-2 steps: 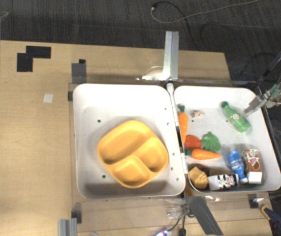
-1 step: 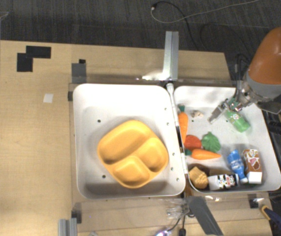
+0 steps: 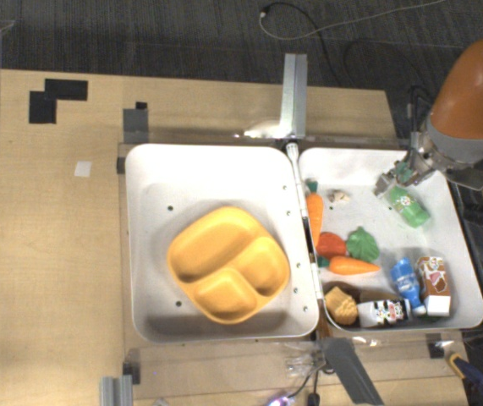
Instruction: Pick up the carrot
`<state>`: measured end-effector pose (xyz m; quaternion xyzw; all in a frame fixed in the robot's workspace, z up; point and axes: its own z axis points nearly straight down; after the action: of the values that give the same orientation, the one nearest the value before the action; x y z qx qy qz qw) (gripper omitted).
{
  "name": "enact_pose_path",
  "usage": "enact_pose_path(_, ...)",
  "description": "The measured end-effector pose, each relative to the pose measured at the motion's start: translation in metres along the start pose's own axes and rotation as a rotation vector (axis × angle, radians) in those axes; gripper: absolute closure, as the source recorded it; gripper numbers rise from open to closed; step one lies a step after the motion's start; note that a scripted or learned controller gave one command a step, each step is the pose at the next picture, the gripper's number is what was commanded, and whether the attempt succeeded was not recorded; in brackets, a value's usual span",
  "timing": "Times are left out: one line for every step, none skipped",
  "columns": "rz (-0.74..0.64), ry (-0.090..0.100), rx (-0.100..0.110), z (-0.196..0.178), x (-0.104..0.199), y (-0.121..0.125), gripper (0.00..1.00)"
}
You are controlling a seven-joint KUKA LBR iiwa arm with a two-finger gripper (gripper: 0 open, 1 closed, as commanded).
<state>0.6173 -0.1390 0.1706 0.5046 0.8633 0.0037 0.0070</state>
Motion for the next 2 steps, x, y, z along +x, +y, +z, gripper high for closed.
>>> enact_pose_path(-0.23,0.002,0.006,-0.159,-0.07,0.009,1.0)
enact_pose_path(-0.248,0.0,0.004,-0.268,-0.083,0.013,1.0)
